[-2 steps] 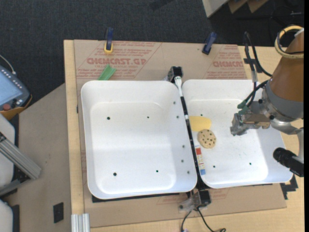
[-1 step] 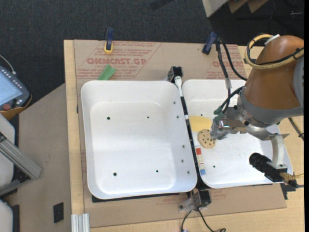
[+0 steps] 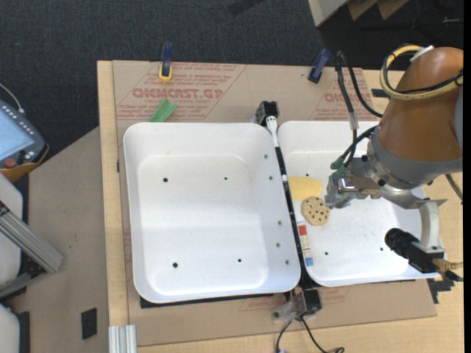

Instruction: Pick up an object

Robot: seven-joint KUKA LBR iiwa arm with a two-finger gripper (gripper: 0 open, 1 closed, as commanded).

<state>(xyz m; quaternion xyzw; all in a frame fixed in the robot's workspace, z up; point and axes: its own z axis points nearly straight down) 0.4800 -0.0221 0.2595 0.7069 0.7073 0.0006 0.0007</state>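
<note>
In the right bin (image 3: 353, 267) lie a round tan cookie with dark chips (image 3: 316, 211) and, just behind it, a flat yellow piece (image 3: 303, 188), both close to the divider between the bins. My gripper (image 3: 337, 194) hangs low over the right bin, right beside the cookie on its right side. The grey wrist and the big orange band of the arm (image 3: 427, 109) cover the bin's back right part. I see nothing between the fingers.
The left bin (image 3: 199, 219) sits to the left across the divider (image 3: 283, 182). A small label strip (image 3: 304, 243) lies along the right bin's left wall. A green object (image 3: 163, 111) and clamps rest on the cardboard behind the bins.
</note>
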